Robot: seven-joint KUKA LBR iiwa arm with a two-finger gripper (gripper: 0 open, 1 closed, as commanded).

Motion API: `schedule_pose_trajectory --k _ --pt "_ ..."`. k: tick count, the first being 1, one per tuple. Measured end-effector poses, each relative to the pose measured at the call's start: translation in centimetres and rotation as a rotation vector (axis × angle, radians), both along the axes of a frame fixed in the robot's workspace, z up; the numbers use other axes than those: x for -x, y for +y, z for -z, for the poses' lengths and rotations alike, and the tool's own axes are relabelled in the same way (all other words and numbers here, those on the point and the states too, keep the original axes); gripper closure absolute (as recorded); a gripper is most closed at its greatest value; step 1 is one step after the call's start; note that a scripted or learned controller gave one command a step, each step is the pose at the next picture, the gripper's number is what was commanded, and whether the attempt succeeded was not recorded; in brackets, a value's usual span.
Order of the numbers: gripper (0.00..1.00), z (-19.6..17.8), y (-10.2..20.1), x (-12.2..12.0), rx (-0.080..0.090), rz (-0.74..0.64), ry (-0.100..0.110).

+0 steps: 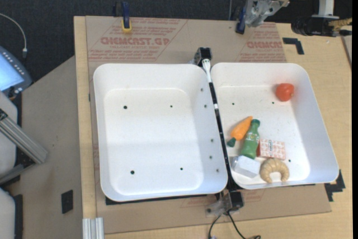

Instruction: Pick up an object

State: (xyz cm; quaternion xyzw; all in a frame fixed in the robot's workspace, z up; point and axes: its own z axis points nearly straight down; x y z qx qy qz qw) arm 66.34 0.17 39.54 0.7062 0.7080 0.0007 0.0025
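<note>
Plainly the pick has not begun: the gripper (258,8) hangs high at the far edge of the bench, well apart from the right bin (313,103) and beyond its far rim, and nothing sits between its fingers; whether the jaws are open or closed cannot be told at this size. Every object lies in the right bin, so reach, descent, grasp and lift all remain. The likeliest targets cluster in the near corner: a green bottle (250,140) lies on its side, long axis running near-to-far, cap toward the far side, touching an orange carrot (242,127) that slants from near-left to far-right. A croissant (274,169) curves beside a small white box (246,165) and a red-patterned packet (272,148). A red tomato (285,92) sits alone, well apart toward the far right wall. The left bin (112,87) holds nothing to grasp.
</note>
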Motion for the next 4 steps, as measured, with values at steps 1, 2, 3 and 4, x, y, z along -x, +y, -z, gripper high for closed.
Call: schedule_pose_trajectory --k 1,2,3,4 --pt "1.00 -10.6 6.6 0.4 -0.005 -0.006 -0.010" --pt "1.00 -14.3 10.8 1.5 -0.004 -0.003 -0.003" --pt "1.00 -13.8 17.0 -0.3 -0.004 -0.004 0.002" --pt "1.00 -13.9 21.0 -0.3 -0.004 -0.002 0.002"
